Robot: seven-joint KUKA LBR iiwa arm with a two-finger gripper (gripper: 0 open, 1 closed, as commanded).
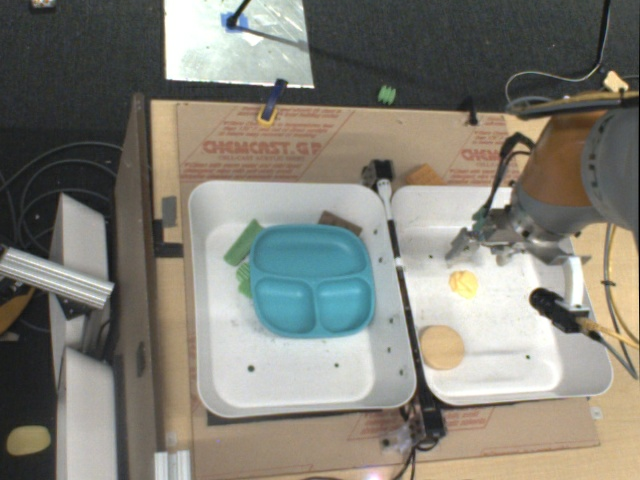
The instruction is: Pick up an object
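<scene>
Tan disc [441, 347] (yellow lump [462, 284] just beyond) below gripper [478, 241].

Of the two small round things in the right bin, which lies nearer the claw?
The yellow one, just below the claw; the tan disc sits nearer the bin's front edge.

A robotics lab: 2 white bins [215, 298] on a cardboard-covered bench [300, 138], loose cables [60, 168] at 9 o'clock
</scene>
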